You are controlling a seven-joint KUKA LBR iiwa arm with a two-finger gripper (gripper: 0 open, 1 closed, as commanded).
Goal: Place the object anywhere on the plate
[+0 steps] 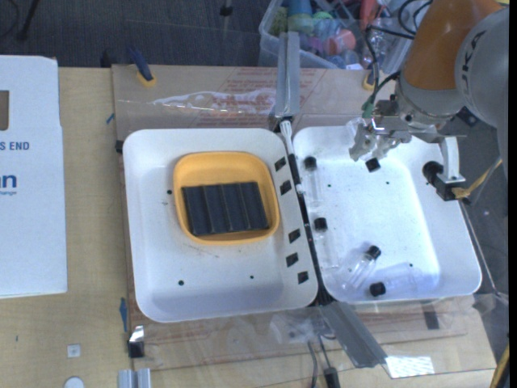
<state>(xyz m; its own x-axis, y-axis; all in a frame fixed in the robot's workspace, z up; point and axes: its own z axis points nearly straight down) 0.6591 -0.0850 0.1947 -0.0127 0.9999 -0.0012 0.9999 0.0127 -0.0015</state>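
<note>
Two white bins are seen side by side on the table (81, 330), the left bin (153, 281) in the middle of the frame and the right bin (452, 257) toward the right. One yellow plate (184, 172) is set in the left bin, and one dark ribbed block (224, 208) is laid flat on it, covering most of its middle. In the right bin, one clear bottle (355, 267) with a dark cap is laid on its side near the lower edge of that bin, well apart from the plate. The raised rims where the two bins meet, with a row of small black clips, are found between the bottle and the plate. The arm (452, 47), grey with an orange band, is reached in from the upper right, and its hand (370, 153) is hung over the upper part of the right bin. A small dark piece is seen at the tip of the hand, but whether the fingers are spread or pressed together cannot be told. One clear tub of colourful things (331, 14) is seen at the top of the frame behind the bins. One white box with printed letters (28, 176) is seen at the left edge of the frame.
</note>
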